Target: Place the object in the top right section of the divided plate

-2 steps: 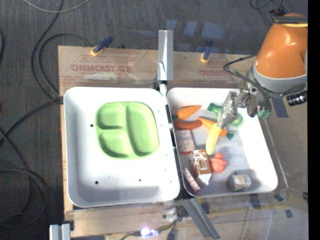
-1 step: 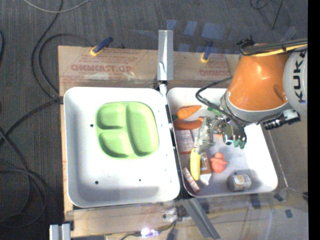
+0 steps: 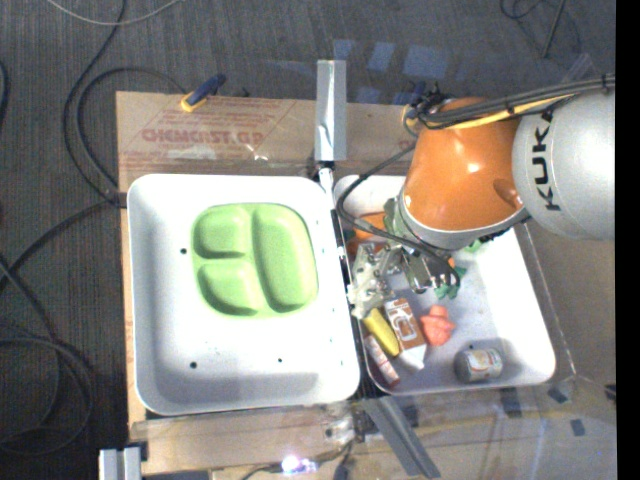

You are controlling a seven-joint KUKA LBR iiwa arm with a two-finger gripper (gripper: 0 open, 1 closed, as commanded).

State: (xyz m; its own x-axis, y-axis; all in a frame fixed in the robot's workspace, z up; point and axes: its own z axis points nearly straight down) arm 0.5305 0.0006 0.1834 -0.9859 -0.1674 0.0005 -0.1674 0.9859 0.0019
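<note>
Green divided plate (image 3: 256, 258) sits alone in the left bin (image 3: 160, 368), loads of bare white floor all round it.

The pickable stuff is all crammed in the right bin (image 3: 535, 338): a yellow tube (image 3: 380, 328), a brown packet (image 3: 403, 324), a pinkish-red piece (image 3: 437, 324) and a small can (image 3: 479, 362) near the front edge. The hand (image 3: 400, 268) hangs over the clutter beside the divider wall; can't tell its grip.

1. You've got a lime-green divided plate (image 3: 256, 258) in the white left bin (image 3: 160, 368).
2. Right of plate: yellow item (image 3: 381, 328), red-orange item (image 3: 437, 324), grey can (image 3: 479, 363).
3. Arm (image 3: 470, 173): orange band, grey body w/ black lettering.
</note>
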